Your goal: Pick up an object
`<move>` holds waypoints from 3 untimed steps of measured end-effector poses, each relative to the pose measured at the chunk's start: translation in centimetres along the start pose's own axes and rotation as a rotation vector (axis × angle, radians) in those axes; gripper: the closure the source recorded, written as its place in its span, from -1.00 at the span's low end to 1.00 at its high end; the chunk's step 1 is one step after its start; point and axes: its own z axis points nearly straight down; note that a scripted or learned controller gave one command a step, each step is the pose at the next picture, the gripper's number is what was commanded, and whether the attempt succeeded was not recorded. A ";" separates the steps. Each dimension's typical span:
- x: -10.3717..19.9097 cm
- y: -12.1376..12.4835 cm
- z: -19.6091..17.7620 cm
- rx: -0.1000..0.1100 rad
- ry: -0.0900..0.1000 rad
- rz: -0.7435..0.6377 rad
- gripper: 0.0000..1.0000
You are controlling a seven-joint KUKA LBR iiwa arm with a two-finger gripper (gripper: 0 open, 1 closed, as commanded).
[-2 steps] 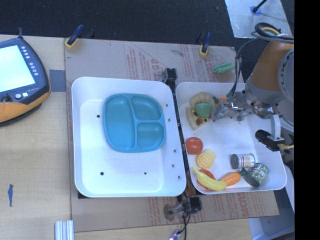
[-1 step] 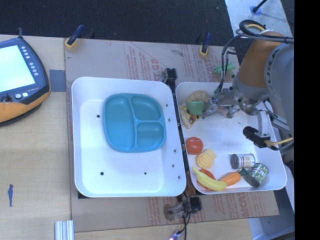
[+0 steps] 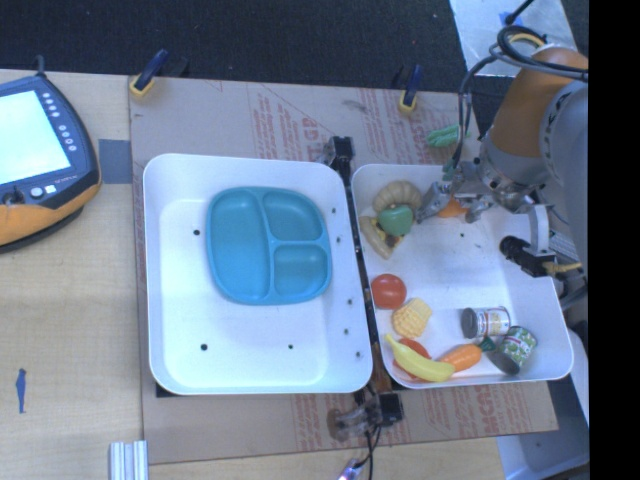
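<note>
A: Green toy pepper (image 3: 396, 218), right bin's (image 3: 545, 298) far-left corner; hard, light plastic, probably slick.
B: Grip its waist. Hand (image 3: 452, 200) just beside it — open or closed, cannot tell

The blue plastic divided plate (image 3: 268, 244) lies in the left white bin (image 3: 160, 298); the small toy foods (image 3: 412, 318) lie in the right white bin (image 3: 545, 318).

Bright, even overhead light, soft throughout with mild blur. White bins (image 3: 160, 268) near blown out, little surface detail. Short faint shadows under the blue plate (image 3: 268, 244) and toys. Screen glare at 9 o'clock. Dark, underexposed floor at 12 o'clock. Arm (image 3: 530, 108) at 3 o'clock slightly smeared.
</note>
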 end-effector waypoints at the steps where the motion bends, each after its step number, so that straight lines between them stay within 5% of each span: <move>1: 0.0 0.0 -1.0 0.003 0.000 -0.004 1.00; 2: 0.1 0.0 -1.0 0.006 0.002 -0.004 -1.00; 3: 5.6 -0.7 -0.4 -0.008 -0.013 0.002 -1.00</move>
